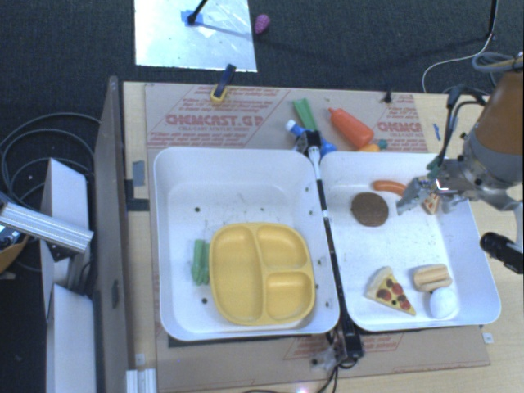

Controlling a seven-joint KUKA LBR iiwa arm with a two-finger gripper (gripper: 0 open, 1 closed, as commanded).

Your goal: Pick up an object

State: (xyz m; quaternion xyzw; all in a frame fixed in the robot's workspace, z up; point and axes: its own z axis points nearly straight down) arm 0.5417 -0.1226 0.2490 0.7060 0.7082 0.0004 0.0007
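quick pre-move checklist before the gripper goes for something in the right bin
1. Gripper over the right bin: ok, near its upper right part.
2. Object held: cannot tell, the fingers are blurred.
3. Nearest targets: ok, brown patty and orange sausage lie just left of the gripper.
4. Other targets apart from each other: not ok, bread roll and white egg look touching; pizza slice lies apart.
5. Left bin contents away from the arm: ok, yellow plate and green piece.

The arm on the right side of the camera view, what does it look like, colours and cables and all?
A grey KUKA arm with a broad orange band above the wrist, ending in a small grey metal two-finger gripper. Thin dark cables loop beside the wrist.
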